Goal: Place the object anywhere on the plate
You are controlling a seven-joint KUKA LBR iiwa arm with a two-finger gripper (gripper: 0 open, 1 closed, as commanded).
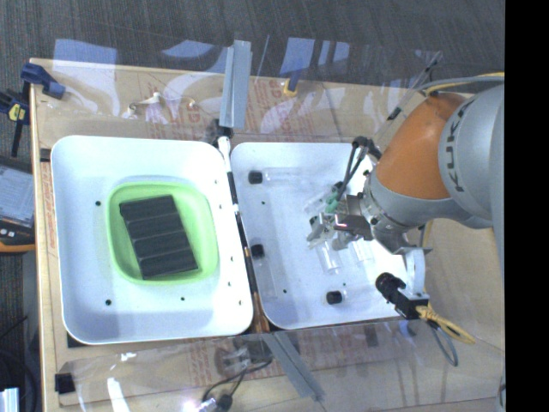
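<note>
Within the left bin (77,230), a green plate (202,221) carries a dark ridged rectangular block (159,236), its long axis running from 11 to 5 o'clock. Over the right bin (283,290), at about 3 o'clock from the plate, the claw (330,230) hangs; whether it is spread or pressed together cannot be told.
</note>
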